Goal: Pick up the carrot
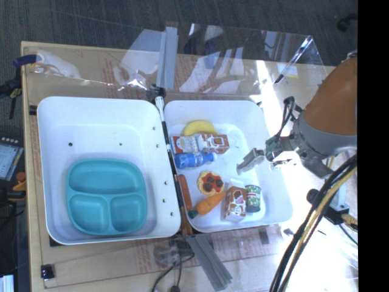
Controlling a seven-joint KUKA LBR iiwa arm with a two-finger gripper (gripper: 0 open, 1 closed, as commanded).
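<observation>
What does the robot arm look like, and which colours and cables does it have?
The arm has a broad orange band over a grey wrist section. The gripper is small, metallic grey. Black and yellow cables run beside the arm, and a thin black cable loops near the wrist.

The small orange toy carrot [208, 204] with a green stalk end lies on its side in the right-hand white bin, near that bin's near edge. It is slanted, its green end pointing toward the near left and its orange tip toward the far right.
</observation>
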